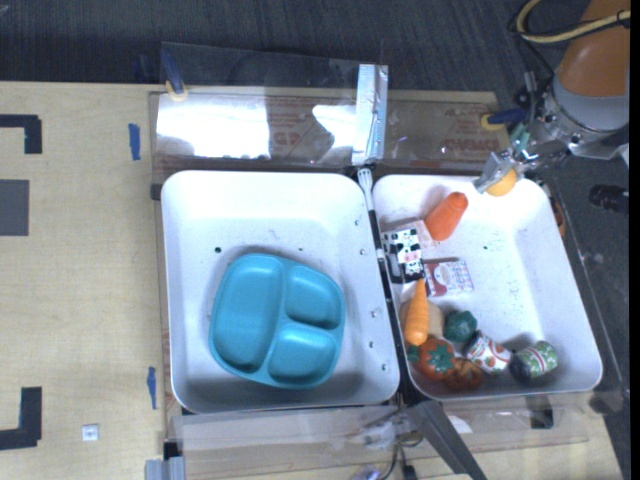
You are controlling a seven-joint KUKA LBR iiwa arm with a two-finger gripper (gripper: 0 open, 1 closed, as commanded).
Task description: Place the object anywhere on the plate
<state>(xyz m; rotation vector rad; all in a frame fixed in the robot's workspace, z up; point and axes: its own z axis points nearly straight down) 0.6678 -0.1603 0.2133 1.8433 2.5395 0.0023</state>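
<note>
2 white bins sit side by side. The left bin (pixel 190 208) holds a blue plate (pixel 277 319) with 3 compartments. The right bin (pixel 560 268) holds an orange carrot (pixel 446 215), a small carton (pixel 403 251), a red-and-white packet (pixel 447 276) and a cluster of toy foods (pixel 470 348) near its front. The gripper (pixel 503 173) hangs over the right bin's far corner with a small orange piece (pixel 502 182) between its fingers.

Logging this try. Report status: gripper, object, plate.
Gripper over right bin's far corner, shut on small orange piece. Plate in left bin, nothing on it. Bin divider between.
</note>
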